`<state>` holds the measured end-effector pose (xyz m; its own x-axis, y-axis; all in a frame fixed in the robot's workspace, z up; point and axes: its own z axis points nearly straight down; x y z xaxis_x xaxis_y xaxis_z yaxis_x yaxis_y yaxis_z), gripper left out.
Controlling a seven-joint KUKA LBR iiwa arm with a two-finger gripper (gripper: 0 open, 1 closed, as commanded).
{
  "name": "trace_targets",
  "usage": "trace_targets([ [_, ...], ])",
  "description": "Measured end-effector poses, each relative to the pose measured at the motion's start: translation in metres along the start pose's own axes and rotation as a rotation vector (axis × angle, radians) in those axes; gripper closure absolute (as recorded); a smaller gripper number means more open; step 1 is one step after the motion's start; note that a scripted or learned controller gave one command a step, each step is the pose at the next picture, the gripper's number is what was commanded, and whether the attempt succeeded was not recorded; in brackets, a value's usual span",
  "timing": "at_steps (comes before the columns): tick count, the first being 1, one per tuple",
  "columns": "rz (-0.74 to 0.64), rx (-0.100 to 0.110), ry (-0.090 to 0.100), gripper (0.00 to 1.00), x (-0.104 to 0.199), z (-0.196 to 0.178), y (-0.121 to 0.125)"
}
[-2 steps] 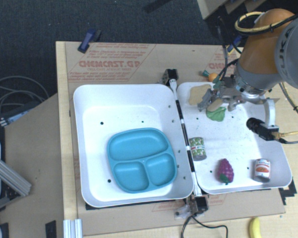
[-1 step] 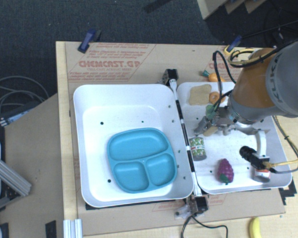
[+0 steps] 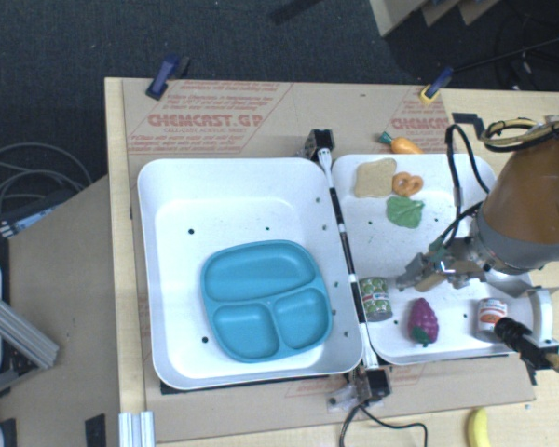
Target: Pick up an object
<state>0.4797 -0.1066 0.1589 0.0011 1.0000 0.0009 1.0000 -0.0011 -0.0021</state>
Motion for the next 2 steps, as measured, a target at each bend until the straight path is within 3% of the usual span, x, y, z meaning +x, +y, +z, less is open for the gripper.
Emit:
trace_targets([
  [1,-0.001,-0.001,-0.001,0.0,-0.0266,0.0746,-0.0007],
  [2,0.0,-0.002,-0.001,1.0,-0.0262,0.065,-0.0007],
])
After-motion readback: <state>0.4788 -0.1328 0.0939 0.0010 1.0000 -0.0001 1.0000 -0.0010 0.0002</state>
